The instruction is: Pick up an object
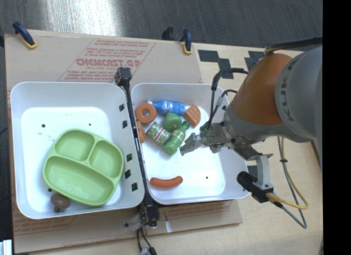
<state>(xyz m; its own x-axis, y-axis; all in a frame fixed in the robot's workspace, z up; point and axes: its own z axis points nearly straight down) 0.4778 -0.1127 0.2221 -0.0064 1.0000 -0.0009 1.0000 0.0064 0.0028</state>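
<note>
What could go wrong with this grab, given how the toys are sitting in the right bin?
The gripper sits beside a tight cluster: green bottle, green pepper, can. It may nudge or catch several at once. The bin wall is close to the arm, so a scrape is possible.

Arm body [299, 97]: wide rounded links in matte grey, smooth casing with no visible seams.
Orange band [262, 92]: broad glossy orange collar above the wrist, curved, catching a soft highlight.
Wrist section [241, 130]: darker grey metal ring below the band, with small fittings and brackets.
Gripper [189, 144]: dull grey metal parts, angular and narrow, with a green-tinted piece at its base.
Black cables [222, 81]: thin, looping from the band's upper side down to the wrist.
Side module [253, 185]: small black block on a grey bracket.
Yellow cable [290, 202]: slim, curving away from the black module.
</note>
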